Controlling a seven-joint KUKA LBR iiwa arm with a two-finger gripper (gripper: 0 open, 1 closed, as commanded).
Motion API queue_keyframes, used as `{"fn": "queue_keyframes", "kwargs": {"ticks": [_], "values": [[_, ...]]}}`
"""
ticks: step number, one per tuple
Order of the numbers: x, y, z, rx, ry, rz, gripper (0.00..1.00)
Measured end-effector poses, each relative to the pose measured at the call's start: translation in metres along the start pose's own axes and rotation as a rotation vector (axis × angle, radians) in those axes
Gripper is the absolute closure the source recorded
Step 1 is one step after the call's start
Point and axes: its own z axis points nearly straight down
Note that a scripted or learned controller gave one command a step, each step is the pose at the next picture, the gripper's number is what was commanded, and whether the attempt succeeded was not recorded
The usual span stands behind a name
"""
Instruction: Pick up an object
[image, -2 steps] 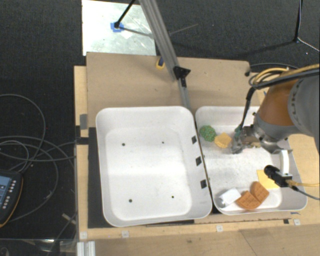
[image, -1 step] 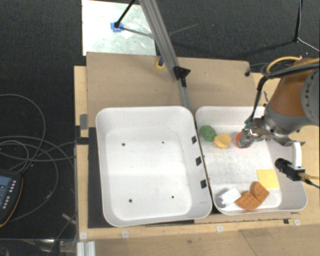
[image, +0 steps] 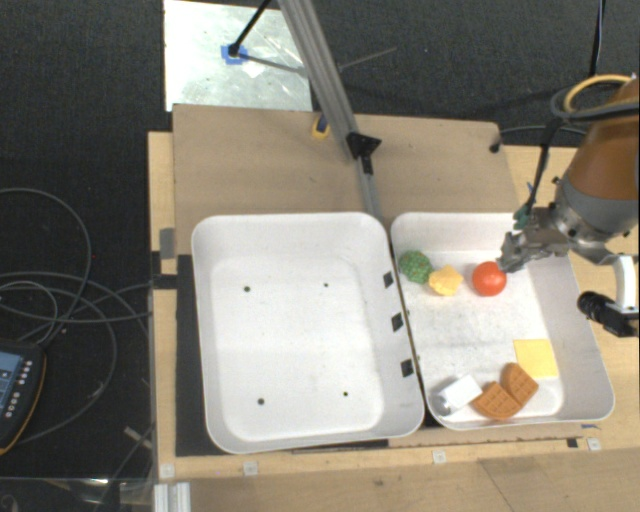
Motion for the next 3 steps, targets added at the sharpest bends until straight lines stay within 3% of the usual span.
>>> {"fn": "queue_keyframes", "kwargs": {"ticks": [1,3], "values": [[-0.001,0.002,-0.054,0.001,0.0,-0.002,1.0],[0.099,0.04,-0.058,0.004,0.004,-0.007,1.0]]}}
